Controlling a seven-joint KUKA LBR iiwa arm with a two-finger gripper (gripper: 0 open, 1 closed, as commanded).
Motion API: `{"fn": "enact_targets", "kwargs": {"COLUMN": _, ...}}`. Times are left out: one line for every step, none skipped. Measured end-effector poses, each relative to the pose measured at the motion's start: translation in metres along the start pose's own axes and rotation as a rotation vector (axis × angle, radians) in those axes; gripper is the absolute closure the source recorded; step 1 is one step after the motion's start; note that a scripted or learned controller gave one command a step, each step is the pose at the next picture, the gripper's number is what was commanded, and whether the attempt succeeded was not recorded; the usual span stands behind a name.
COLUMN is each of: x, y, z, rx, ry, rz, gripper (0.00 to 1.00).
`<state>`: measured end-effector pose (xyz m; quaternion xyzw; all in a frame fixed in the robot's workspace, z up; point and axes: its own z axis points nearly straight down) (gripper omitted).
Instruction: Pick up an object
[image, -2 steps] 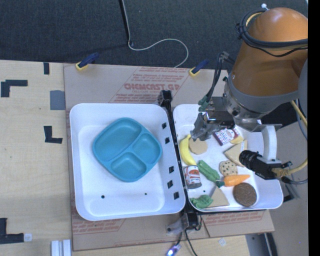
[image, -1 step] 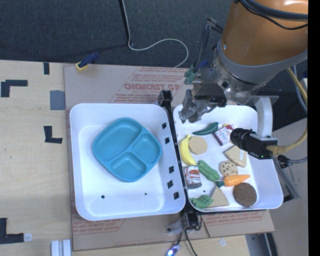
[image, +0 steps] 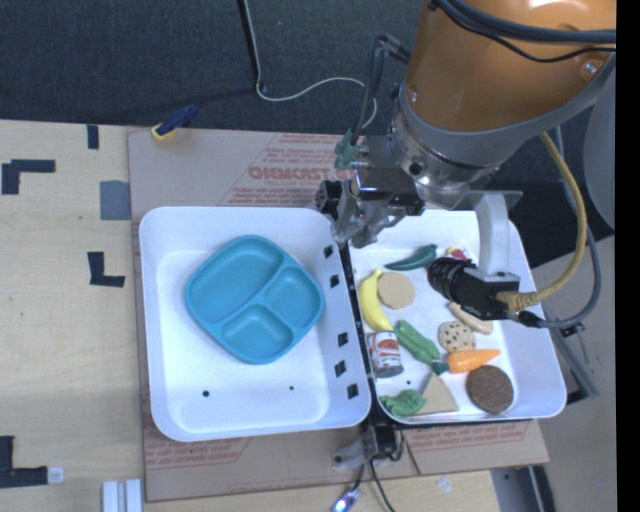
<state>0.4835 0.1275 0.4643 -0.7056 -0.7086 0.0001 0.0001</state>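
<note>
My gripper (image: 352, 222) hangs over the far end of the divider between the two bins, below the big orange and grey wrist. Nothing is visible in it. The right bin (image: 535, 345) holds several toy foods. A yellow banana (image: 373, 301) lies just below the gripper, next to a tan round biscuit (image: 397, 291) and a green chili (image: 411, 259). Further towards the front are a green pod (image: 418, 341), a small can (image: 385, 354), an orange carrot (image: 470, 360), a speckled cookie (image: 455, 335), a brown round patty (image: 490, 389), a tan wedge (image: 438, 396) and a green leaf (image: 403, 404).
The left bin (image: 165, 330) holds a blue divided plate (image: 254, 298). A black device (image: 465, 285) with a yellow cable reaches over the right bin's middle, hiding part of it. Both bins sit on cardboard (image: 235, 170). A thin white cable runs along the back.
</note>
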Motion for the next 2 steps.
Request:
{"fn": "enact_targets", "kwargs": {"x": -0.0012, "y": 0.0002, "z": -0.0099, "rx": 0.001, "ry": -0.001, "rz": 0.001, "gripper": 1.0}}
{"fn": "enact_targets", "kwargs": {"x": -0.0007, "y": 0.0004, "z": -0.0195, "rx": 0.002, "ry": -0.002, "rz": 0.0, "gripper": 1.0}}
